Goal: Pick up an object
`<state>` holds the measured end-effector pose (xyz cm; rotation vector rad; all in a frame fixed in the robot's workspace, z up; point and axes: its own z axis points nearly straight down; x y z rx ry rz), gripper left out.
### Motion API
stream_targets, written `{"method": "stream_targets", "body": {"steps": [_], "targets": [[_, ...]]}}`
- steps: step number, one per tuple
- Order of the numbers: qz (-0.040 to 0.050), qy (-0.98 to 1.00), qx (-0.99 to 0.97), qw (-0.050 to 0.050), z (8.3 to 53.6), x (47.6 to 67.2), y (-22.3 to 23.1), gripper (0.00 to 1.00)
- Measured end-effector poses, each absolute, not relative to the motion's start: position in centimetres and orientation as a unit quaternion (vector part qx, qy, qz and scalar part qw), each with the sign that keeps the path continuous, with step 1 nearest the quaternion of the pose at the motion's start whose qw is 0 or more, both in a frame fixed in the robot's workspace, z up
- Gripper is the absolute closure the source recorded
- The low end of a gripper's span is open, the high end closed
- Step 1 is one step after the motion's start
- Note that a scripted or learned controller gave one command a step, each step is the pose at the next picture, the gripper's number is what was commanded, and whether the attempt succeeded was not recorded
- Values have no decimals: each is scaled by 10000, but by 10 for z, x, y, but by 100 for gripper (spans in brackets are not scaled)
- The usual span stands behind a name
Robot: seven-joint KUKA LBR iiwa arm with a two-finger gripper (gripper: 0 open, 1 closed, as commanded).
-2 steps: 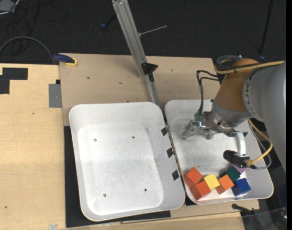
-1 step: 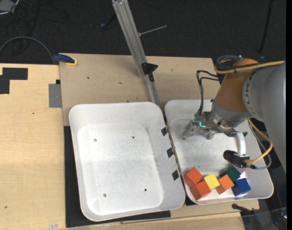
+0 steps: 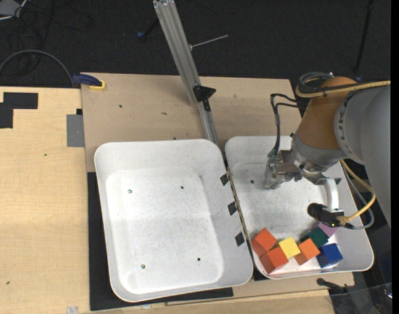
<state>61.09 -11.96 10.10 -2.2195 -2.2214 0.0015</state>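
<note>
Nearest the camera, the large empty-looking shallow white left bin (image 3: 163, 214) sits on the pale wooden tabletop (image 3: 140, 110); beside it, the shallow white right bin (image 3: 252, 162) holds a cluster of small blocks in its near corner: two red-orange cubes (image 3: 270, 248), a yellow cube (image 3: 290, 247), an orange cube (image 3: 309, 248), a blue cube (image 3: 330, 255). The grey arm's pincer (image 3: 276, 175) hangs over that bin's middle, well apart from the blocks. Whether it is clenched or released, I cannot tell. Nothing is picked yet; approach, grasp and lift remain.

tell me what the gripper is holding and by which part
Nothing visible: the gripper hangs over bare floor of the right bin, apart from the blocks.
</note>
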Motion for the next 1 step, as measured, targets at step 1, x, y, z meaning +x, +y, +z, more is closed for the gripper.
{"method": "stream_targets", "body": {"steps": [1], "targets": [[8,-7051,-7091,-31,173,600,-199,100]]}}
